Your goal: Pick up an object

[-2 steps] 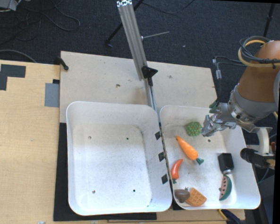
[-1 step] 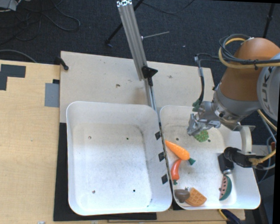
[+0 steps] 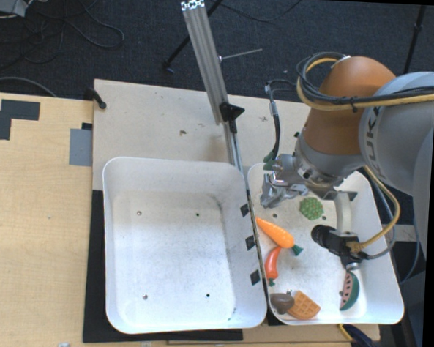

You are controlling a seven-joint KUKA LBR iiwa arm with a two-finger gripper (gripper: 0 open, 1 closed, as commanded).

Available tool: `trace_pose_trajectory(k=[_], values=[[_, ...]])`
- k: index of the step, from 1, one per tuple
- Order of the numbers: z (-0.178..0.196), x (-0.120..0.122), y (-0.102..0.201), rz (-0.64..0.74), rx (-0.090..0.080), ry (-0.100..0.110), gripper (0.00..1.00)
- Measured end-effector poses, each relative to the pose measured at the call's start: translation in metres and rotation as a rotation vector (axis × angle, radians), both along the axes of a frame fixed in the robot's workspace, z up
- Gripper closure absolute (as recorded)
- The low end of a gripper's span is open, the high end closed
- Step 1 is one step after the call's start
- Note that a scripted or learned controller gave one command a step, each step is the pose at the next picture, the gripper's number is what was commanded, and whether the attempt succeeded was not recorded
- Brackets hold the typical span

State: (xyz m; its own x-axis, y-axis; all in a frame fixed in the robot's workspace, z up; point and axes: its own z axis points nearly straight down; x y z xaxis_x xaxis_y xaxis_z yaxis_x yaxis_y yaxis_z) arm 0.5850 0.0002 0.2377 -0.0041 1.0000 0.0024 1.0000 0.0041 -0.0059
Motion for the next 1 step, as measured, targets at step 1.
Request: trace_pose_trajectory(k=[1], values=[[-0.0089, 0.0180, 0.0511, 0.000, -0.001, -0.003, 1.00]])
